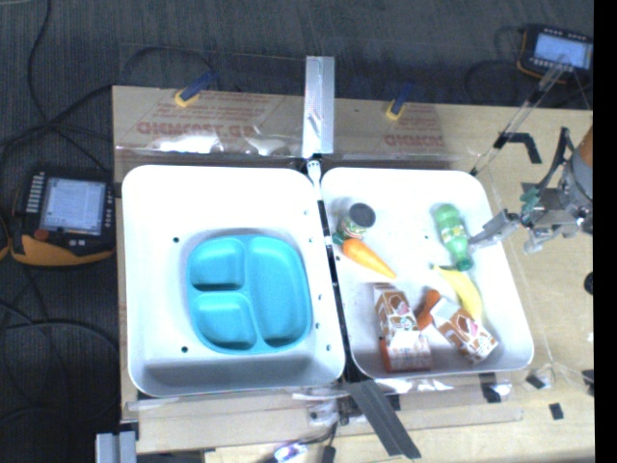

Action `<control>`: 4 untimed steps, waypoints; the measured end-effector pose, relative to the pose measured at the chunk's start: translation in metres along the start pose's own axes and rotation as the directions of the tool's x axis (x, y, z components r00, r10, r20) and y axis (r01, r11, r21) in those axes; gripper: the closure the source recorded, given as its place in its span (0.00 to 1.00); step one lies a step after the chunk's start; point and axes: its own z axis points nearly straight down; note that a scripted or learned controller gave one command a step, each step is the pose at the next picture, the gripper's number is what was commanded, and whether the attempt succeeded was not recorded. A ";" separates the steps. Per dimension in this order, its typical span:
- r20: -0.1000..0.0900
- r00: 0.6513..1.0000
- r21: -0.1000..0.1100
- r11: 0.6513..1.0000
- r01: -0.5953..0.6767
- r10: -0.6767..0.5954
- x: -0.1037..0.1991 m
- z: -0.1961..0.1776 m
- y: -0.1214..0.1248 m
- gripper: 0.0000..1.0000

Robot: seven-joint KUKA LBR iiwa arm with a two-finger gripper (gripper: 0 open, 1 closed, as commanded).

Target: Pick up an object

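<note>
The right bin (pixel 415 183) holds several objects. A green bottle (pixel 451 233) lies near its right wall, with a yellow banana (pixel 464 290) just below it. An orange carrot (pixel 367 256) rests by the left wall, beneath a small dark-lidded can (pixel 358 218). Two brown-and-white cartons (pixel 394 317) (pixel 467 334) lie at the front, with a small orange piece (pixel 427 309) between them. My gripper (pixel 546 222) hangs at the view's right edge, beyond the right bin's right rim and level with the green bottle. Nothing shows in its grasp.
The left bin (pixel 154 258) contains a blue three-compartment tray (pixel 249 292). A metal post (pixel 318 104) stands at the back between the bins. Handheld pendants lie at the far left (pixel 58 215) and the top right (pixel 554 51). Cables run over the floor.
</note>
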 end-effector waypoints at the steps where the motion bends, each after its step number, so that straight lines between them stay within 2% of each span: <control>1: -0.001 0.999 0.000 0.999 0.045 -0.045 -0.013 0.089 -0.037 0.00; 2: -0.012 0.993 -0.005 0.993 -0.119 0.119 -0.003 0.162 0.035 0.00; 3: 0.000 0.996 -0.015 0.996 -0.092 0.092 0.010 0.172 0.102 0.00; 4: -0.003 0.995 -0.017 0.994 0.104 -0.104 0.001 0.171 0.093 0.00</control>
